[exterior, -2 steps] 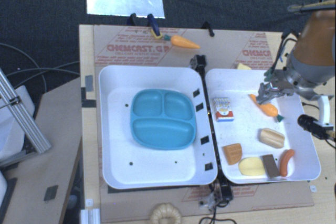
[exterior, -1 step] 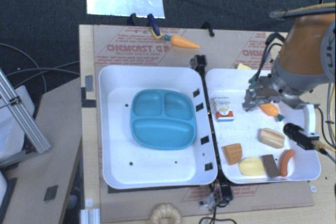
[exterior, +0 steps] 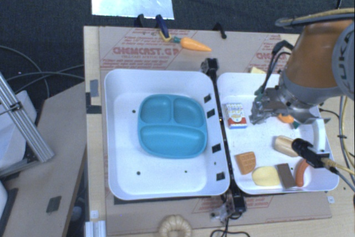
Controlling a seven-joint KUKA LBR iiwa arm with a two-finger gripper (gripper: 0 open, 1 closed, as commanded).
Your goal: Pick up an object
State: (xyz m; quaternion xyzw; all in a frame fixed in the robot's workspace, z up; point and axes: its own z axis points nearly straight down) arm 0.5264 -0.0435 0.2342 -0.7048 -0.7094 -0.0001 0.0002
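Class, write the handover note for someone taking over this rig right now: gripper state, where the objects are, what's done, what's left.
Gripper: low over the right bin, beside the small carton; nothing seen between its fingers.
Right bin: carton, bread roll, orange wedge, yellow piece, sausage.
Left bin: blue divided plate.
Toy carrot lies behind the bins.
Done: no pick yet.
Left: grasp and lift an object.

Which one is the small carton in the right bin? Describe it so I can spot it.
In the right bin, look along its left wall, just left of the claw. The small carton lies there alone: white with red and yellow print, boxy, unlike the rounded food pieces lower down.
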